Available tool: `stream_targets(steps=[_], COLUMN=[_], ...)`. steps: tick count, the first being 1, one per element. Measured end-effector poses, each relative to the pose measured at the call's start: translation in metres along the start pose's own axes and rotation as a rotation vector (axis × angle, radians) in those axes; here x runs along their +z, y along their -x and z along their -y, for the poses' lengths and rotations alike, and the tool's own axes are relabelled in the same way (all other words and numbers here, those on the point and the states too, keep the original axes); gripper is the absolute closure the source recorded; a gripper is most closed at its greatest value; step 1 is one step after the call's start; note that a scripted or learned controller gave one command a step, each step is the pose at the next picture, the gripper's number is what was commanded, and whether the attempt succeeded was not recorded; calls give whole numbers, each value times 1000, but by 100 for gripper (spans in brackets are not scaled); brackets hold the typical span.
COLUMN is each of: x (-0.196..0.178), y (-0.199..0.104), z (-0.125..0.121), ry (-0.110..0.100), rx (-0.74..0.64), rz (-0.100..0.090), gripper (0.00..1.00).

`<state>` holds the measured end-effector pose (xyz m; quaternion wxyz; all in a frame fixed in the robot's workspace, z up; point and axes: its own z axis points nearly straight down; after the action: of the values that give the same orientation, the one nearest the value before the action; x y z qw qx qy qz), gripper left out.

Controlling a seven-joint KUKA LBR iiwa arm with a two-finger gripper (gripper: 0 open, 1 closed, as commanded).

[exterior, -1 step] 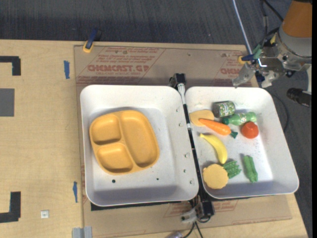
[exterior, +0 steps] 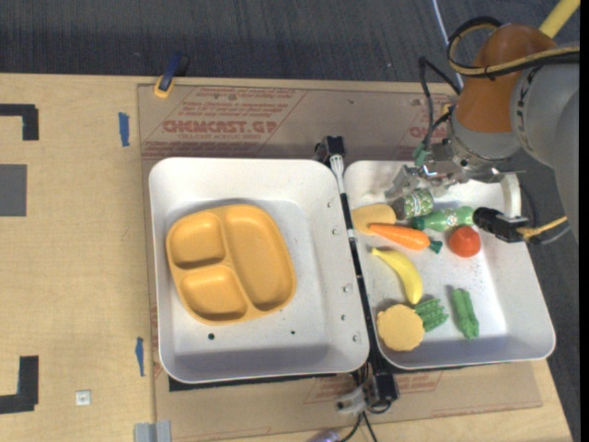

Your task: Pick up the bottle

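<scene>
The bottle (exterior: 425, 204), green with a pale cap end, lies tilted on its side in the far part of the right bin (exterior: 515, 334), just behind the carrot (exterior: 401, 236) and beside the tomato (exterior: 466, 240). The fingers (exterior: 411, 180) are down at the bottle's upper end, touching or nearly touching it; I cannot tell whether they are spread or closed, or whether the bottle sits between them. Nearer in the same bin lie a banana (exterior: 404, 273), a round cracker (exterior: 402, 328) and green vegetables (exterior: 463, 312). The left bin (exterior: 184, 178) holds a yellow divided plate (exterior: 230, 262).
</scene>
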<state>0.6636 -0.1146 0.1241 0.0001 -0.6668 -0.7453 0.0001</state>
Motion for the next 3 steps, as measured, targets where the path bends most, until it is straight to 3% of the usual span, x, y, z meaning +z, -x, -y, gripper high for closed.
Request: stream_targets(steps=[1, 2, 3], x=[-11, -11, -22], y=[0, 0, 0], z=[-1, -1, -2], ry=[4, 4, 7], rx=[0, 0, 0], rz=[1, 1, 2], gripper=[100, 0, 100])
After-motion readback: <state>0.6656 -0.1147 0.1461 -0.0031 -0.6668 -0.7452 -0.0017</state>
